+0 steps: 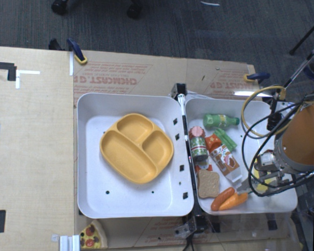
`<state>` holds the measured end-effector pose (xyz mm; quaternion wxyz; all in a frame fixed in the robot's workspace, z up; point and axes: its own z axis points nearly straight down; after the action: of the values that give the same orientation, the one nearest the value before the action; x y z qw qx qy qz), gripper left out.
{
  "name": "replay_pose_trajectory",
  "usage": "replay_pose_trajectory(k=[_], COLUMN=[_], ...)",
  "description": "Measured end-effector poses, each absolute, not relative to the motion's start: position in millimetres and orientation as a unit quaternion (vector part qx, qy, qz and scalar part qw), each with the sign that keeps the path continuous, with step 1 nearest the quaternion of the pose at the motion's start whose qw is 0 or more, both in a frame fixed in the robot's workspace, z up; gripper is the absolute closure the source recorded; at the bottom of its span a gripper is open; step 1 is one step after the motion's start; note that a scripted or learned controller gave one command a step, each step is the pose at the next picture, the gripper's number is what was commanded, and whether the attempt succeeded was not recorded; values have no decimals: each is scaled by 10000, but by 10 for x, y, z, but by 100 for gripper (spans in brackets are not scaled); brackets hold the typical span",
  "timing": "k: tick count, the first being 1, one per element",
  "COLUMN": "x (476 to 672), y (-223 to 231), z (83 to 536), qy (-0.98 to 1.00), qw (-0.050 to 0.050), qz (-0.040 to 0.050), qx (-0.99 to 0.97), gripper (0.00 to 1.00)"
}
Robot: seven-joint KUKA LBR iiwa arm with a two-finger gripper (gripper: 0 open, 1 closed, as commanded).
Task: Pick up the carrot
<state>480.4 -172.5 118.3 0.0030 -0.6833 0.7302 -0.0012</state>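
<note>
The orange carrot (pixel 229 199) lies in the right bin (pixel 278 205), near its front edge, just right of a slice of bread (pixel 208 183). My gripper (pixel 246 186) hangs low over the bin, right above the carrot's right end and very close to it. Looped cables and the wrist block cover most of the gripper. The carrot rests on the bin floor.
The right bin also holds a green bottle (pixel 219 120), a red-lidded can (pixel 198 143), a red snack packet (pixel 224 156) and a green vegetable (pixel 226 137). A yellow divided plate (pixel 137 147) fills the left bin (pixel 87 187). A toy pizza slice (pixel 92 237) lies in front of the bins.
</note>
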Motion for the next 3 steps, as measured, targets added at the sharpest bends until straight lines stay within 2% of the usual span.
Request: replay_pose_trajectory(k=[1,2,3], x=[4810,4786,4843], y=[-1622,-1775,-1756], z=[933,915,1028], qy=[6835,8704,8700], qw=[41,13,79], qz=[-21,10,-19], qx=[-7299,-4923,-4930], gripper=[0,0,100])
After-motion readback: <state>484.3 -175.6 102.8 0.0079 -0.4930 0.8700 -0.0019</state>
